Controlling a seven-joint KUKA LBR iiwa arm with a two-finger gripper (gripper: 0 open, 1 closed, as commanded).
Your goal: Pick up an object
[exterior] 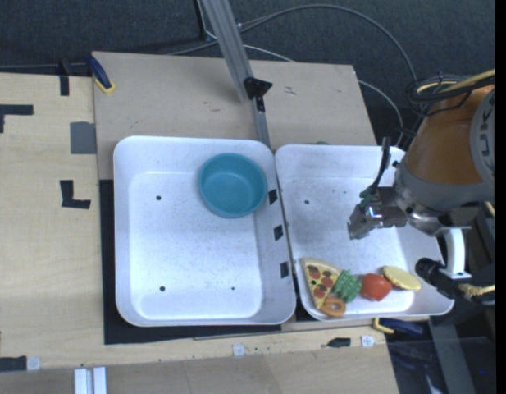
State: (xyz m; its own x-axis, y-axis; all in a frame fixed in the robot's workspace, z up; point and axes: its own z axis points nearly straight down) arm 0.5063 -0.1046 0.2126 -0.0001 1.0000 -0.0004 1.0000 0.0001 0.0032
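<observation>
KUKA arm's gripper [366, 220] hovers above right bin [318, 171], finger state impossible to tell. Toy pizza slice [319, 280], green piece [347, 285], tomato [376, 286], yellow piece [401, 278] line near edge. Step judged approach; next move calls for descent onto one.

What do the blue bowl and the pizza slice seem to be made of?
The blue bowl looks like smooth moulded plastic: one even colour, with a soft sheen on its rim. The pizza slice is probably a plastic toy, judging by its flat, bright painted toppings; rubber or foam cannot be excluded.
</observation>
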